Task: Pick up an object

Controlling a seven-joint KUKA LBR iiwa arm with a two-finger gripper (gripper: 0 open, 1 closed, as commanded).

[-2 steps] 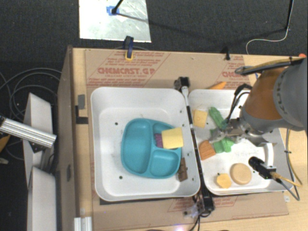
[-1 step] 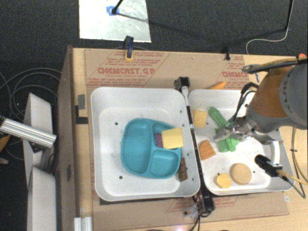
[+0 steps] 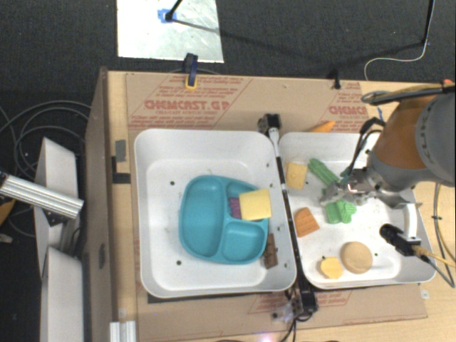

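The claw [image 3: 342, 193] sits low in the right bin [image 3: 399, 276], at the centre-right of the frame, directly over the green toy [image 3: 339, 211], which lies just below and slightly left of the fingertips. Whether the claw is apart, together or clamped on anything I cannot tell; the wrist hides its tips. The green toy is stubby and knobbly, bright green, its long axis roughly left to right. A second green stick [image 3: 322, 172] slants up-left from the claw, touching or nearly so. My guess: the knobbly piece is the nearer target, needing only a short drop.
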